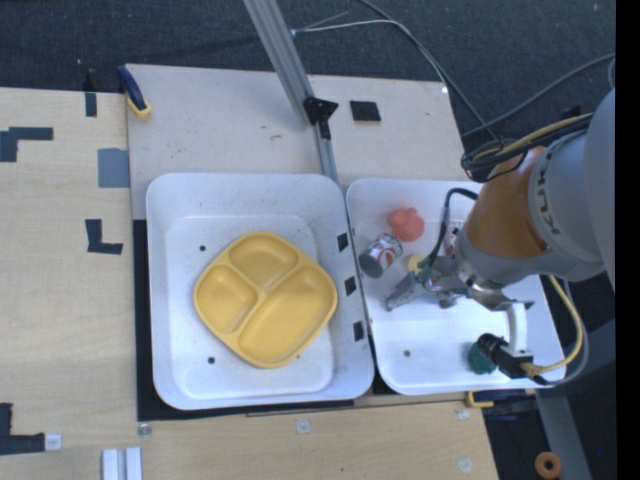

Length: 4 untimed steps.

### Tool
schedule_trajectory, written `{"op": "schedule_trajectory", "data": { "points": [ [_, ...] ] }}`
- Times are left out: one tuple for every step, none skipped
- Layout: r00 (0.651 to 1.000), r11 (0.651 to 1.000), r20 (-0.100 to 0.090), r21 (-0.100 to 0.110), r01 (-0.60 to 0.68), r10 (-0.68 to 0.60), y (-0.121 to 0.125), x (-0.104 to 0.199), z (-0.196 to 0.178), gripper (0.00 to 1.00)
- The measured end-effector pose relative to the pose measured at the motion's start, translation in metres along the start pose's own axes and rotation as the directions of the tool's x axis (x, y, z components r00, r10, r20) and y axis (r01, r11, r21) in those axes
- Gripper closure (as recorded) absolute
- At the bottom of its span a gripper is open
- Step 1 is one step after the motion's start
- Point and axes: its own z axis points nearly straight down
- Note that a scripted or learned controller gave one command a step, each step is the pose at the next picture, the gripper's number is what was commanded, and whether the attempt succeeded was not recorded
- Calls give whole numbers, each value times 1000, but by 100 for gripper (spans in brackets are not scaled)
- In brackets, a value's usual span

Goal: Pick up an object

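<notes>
Camera view. Two shallow white plastic bins with rounded corners sit side by side on a pale wooden bench. The left bin holds one yellow plastic tray, glossy and divided into three compartments, lying flat near the bin's centre. The right bin holds three loose objects: one soft-looking, rounded pink-red object at 12 o'clock, one small silver and dark cylindrical can lying at 10 o'clock, and one dark green rounded object at 5 o'clock. The grey arm with its orange band enters from 3 o'clock. Its metal two-finger gripper points toward 9 o'clock over the middle of the right bin, just below the can; the fingers lie close together with nothing visible between them.
</notes>
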Motion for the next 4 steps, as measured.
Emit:
{"op": "schedule_trajectory", "data": {
  "points": [
    [1000, 1000, 2, -2, 0, 0, 1, -1, -13, 100],
    [1000, 1000, 0, -3, 0, 0, 7, -3, -57, 100],
    [1000, 1000, 0, -5, 0, 0, 2, -8, -117, 100],
    [1000, 1000, 0, -4, 0, 0, -4, -4, -163, 100]
  ]
}}
